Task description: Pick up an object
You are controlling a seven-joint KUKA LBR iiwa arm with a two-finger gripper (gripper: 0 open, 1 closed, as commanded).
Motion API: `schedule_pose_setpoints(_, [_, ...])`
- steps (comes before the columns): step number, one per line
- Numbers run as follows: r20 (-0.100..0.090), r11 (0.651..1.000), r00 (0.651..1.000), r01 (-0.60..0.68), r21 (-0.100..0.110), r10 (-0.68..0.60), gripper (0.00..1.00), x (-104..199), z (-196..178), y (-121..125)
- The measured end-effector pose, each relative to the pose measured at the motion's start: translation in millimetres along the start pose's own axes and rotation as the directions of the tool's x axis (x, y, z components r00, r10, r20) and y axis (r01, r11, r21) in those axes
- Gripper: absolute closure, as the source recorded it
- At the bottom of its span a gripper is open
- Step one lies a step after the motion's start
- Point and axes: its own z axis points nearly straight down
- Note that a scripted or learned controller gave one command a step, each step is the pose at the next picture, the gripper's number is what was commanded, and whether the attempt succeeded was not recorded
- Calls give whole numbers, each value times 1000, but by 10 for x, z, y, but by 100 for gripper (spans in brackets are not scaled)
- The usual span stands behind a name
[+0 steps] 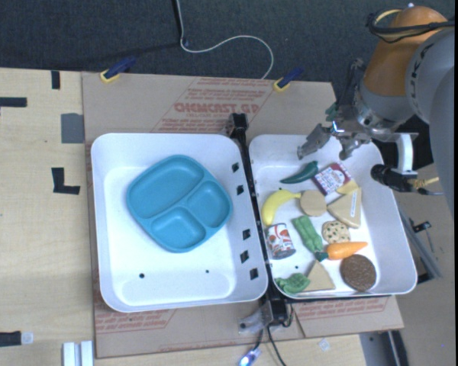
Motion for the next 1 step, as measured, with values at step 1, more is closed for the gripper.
schedule_pose_setpoints(1, [-1, 1000, 1000, 1, -3, -1, 0, 285, -868, -661])
